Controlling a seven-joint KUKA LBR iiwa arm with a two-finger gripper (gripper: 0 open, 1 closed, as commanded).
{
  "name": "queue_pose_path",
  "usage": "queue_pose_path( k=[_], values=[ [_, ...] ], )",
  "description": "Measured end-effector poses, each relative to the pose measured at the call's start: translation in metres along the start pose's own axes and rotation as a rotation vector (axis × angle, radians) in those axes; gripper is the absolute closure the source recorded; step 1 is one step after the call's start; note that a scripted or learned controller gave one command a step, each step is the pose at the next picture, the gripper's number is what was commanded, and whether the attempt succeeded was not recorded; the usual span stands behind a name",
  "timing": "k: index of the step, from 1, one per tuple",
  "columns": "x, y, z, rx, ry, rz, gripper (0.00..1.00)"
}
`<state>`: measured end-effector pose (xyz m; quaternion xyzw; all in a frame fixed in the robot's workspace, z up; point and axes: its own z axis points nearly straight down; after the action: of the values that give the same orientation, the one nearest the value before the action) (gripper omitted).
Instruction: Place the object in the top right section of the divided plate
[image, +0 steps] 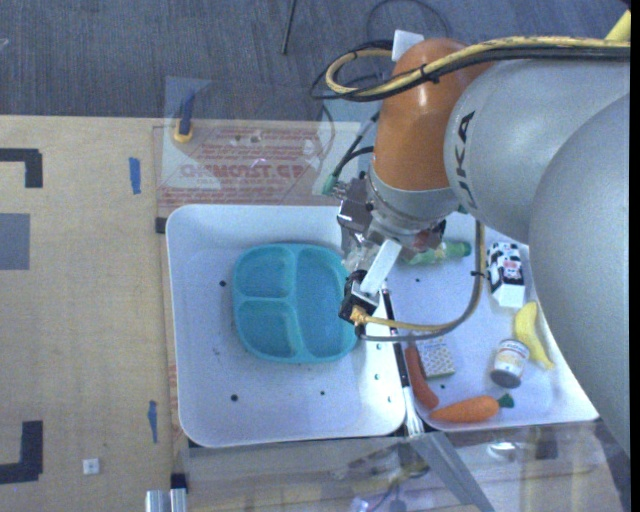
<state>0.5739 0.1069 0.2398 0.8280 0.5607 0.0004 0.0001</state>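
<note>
Arm (540, 130): nearest the lens, grey with an orange band (425, 110). It bends down over the seam between the two bins, so the wrist stands over the plate's closest rim.
Jaws: hidden under the wrist. I cannot tell whether they are apart or together, and nothing is visible between them.
Divided plate (270, 325): teal, with three sections, lying flat in the left bin (200, 380). One rim is just beneath the jaws and the rest spreads away from them, off the arm's side. The sections in view look bare.
Target section: probably the part of the plate closest to the jaws, which would explain the wrist being poised there.
Task's object: I cannot tell which thing it is. Nothing lies on the plate, so the placing looks not yet done.
Right bin (555, 390): on the arm's side of the jaws, holding loose stock to pick from.
Green thing (440, 252): just beside the jaws, partly hidden.
Carrot (465, 408), banana (530, 335), small jar (508, 362): well apart from the jaws, lying separately so each can be gripped.
Tabletop (80, 300): bare wood beyond the plate, far from the jaws.
</note>
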Motion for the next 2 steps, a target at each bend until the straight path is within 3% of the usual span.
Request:
queue_pose_path(
  k=[1, 2],
  values=[
    [-0.010, -0.011, 0.018, 0.005, -0.003, 0.369, 1.00],
    [-0.009, 0.000, 0.003, 0.002, -0.002, 0.555, 1.00]
  ],
)
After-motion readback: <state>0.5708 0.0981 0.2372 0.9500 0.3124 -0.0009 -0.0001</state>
